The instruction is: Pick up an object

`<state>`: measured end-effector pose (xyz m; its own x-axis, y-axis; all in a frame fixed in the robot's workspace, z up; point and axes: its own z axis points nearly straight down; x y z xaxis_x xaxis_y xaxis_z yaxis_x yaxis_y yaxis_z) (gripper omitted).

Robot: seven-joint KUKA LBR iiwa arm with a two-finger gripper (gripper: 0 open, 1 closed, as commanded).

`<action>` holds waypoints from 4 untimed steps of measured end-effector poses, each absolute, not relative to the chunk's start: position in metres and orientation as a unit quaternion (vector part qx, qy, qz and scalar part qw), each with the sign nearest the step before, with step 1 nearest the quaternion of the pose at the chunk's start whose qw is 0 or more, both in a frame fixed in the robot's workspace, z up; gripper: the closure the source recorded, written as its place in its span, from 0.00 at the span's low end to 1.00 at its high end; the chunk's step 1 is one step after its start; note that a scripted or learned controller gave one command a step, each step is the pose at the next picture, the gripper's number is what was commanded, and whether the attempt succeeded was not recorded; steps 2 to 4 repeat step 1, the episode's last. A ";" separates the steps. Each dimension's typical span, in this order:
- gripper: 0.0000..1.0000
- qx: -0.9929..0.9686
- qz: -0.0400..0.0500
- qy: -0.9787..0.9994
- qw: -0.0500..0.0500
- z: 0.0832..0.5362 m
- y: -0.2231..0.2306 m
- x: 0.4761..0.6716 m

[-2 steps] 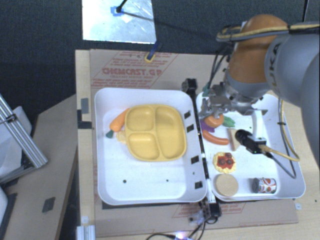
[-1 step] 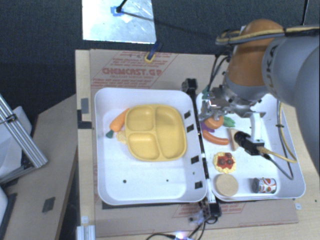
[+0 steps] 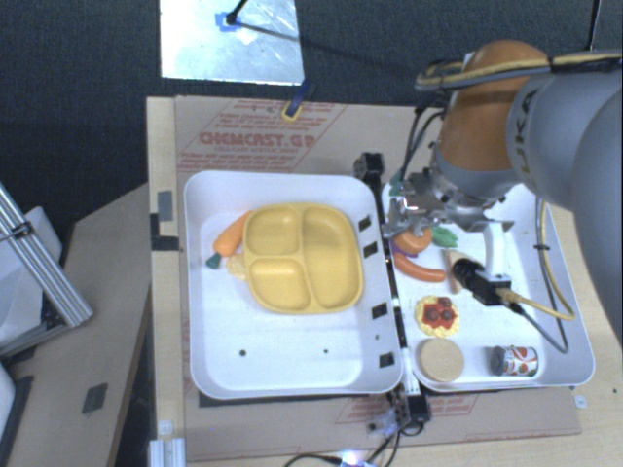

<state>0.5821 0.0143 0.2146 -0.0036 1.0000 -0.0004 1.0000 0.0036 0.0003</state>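
Nothing looks picked up yet. The end effector (image 3: 414, 224) hangs low over the right bin (image 3: 569, 343), close above a small orange toy (image 3: 413, 242) with a sausage (image 3: 421, 268) just beside it. Whether it is wide, narrow or holding anything, I cannot tell. The grasp and the lift both seem left to do

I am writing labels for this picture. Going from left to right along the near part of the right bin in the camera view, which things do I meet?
Round tan cookie → small pizza with red topping, slightly farther back → small can lying on its side.
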 end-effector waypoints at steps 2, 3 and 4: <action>1.00 0.705 0.001 0.709 0.001 0.217 0.014 0.590; 1.00 0.705 0.001 0.709 0.001 0.217 0.014 0.590; 1.00 0.705 0.001 0.709 0.001 0.217 0.014 0.590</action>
